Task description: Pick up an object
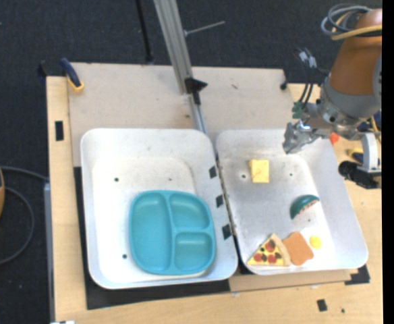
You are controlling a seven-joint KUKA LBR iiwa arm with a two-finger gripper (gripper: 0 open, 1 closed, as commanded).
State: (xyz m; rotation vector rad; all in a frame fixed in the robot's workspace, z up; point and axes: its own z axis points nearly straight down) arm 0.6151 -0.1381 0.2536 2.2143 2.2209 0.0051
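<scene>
Yellow block (259, 171) sitting flat in upper middle of right bin (339, 181), well clear of the walls. Dark green and red rounded piece (304, 206) further down and to the right. Pizza slice toy (268, 252) against the bin's near edge, orange-brown bread-like piece (297, 248) touching it on the right, small yellow round bit (314, 242) just beside that.

Gripper (294, 138) hovering over the right bin's far edge, up and right of the yellow block, apart from every object. Nothing between the fingers; how far apart they are — cannot tell, too small and dark.

Left bin (102, 154) holding a teal divided tray (173, 232) in its near half. Aluminium post (173, 36) slanting down to the gap between bins.
</scene>
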